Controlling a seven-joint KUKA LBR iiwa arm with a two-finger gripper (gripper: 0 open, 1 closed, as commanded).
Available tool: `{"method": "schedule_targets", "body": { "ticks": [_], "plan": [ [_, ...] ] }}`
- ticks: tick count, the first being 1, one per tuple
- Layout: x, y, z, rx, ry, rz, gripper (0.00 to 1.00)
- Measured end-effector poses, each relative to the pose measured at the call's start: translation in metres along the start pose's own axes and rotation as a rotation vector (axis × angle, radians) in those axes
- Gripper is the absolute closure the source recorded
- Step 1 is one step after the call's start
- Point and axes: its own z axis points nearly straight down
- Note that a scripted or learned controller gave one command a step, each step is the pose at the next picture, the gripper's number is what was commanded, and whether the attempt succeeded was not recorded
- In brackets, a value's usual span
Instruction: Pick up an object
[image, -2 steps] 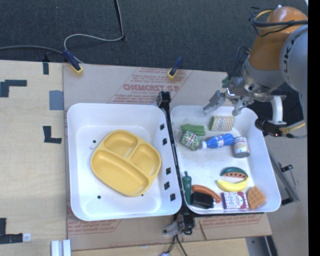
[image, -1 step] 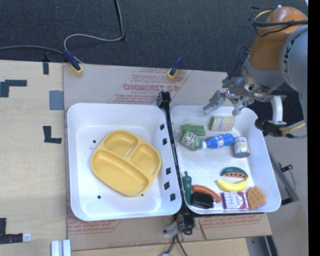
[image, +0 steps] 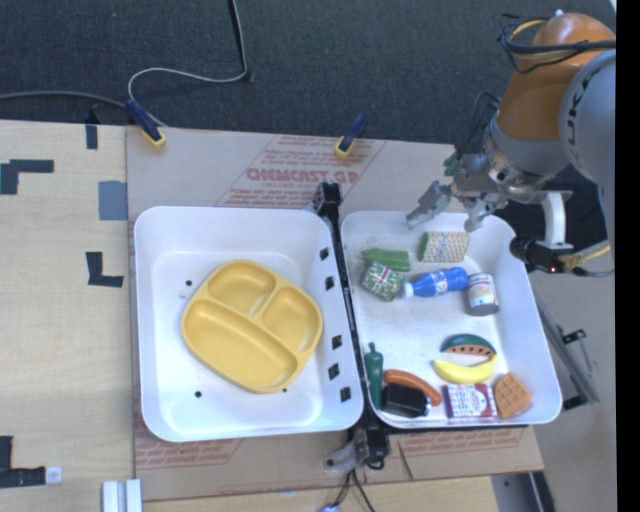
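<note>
From above, two white bins sit side by side on the bench. The left bin (image: 160, 300) carries one yellow divided tray (image: 252, 325), lying at its middle.

The right bin (image: 530, 330) carries about ten small things. Toward its far edge lie one pale waffle-textured block (image: 445, 245), one green packet (image: 384, 274), one blue bottle (image: 437, 283) lying on its side, and one small can (image: 482, 294) near the right edge. Along the near edge sit one watermelon slice (image: 468, 347), one banana (image: 466, 371), one red-and-white carton (image: 470, 402), one waffle (image: 512, 395) in the near right corner, one hot dog (image: 410, 384) and one dark item (image: 404, 402), possibly a black case.

The gripper (image: 458, 208) hangs over the right bin's far edge, fingers spread apart and grasping nothing, just beyond the waffle-textured block.
</note>
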Motion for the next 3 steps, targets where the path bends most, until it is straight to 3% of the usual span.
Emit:
{"method": "schedule_targets", "body": {
  "ticks": [1, 2, 3],
  "plan": [
    [0.000, 0.000, 0.000, 0.000, 0.000, 0.000, 0.00],
    [0.003, -0.048, -0.020, 0.000, 0.000, 0.000, 0.00],
    [-0.044, -0.063, 0.056, 0.001, 0.000, 0.002, 0.00]
  ]
}}
